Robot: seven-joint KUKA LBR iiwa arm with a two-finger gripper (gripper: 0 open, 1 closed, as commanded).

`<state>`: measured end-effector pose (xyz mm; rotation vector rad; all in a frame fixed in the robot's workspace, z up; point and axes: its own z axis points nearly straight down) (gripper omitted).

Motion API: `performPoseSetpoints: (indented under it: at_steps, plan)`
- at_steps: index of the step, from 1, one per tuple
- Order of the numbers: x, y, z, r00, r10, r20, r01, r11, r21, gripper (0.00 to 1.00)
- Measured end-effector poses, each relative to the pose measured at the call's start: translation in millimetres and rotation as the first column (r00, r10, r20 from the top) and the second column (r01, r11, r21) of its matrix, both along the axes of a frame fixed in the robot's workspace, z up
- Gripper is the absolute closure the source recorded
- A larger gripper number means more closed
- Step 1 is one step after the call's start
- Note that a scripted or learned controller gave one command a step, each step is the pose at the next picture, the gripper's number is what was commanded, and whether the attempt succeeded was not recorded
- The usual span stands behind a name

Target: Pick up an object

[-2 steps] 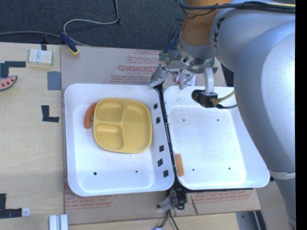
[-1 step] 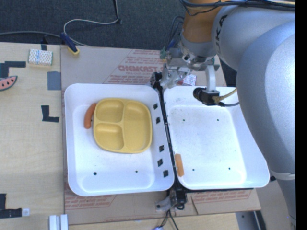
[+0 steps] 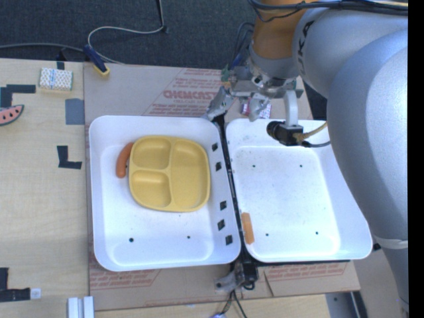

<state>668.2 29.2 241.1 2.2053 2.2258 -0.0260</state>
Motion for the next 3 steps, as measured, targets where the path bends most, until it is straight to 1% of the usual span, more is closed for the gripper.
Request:
performPoseSetpoints:
  at_steps: [1, 2, 3]
  plan:
    - [-0.5, -9.7, -57.7, 1.000, -0.008, 0.003, 0.008, 1.000, 0.015, 0.00]
    - [-0.5, -8.9, -47.9, 1.000, -0.007, 0.003, 0.007, 1.000, 0.015, 1.00]
    - [-0.5, -9.1, -47.9, 1.000, -0.007, 0.003, 0.007, 1.000, 0.015, 0.00]
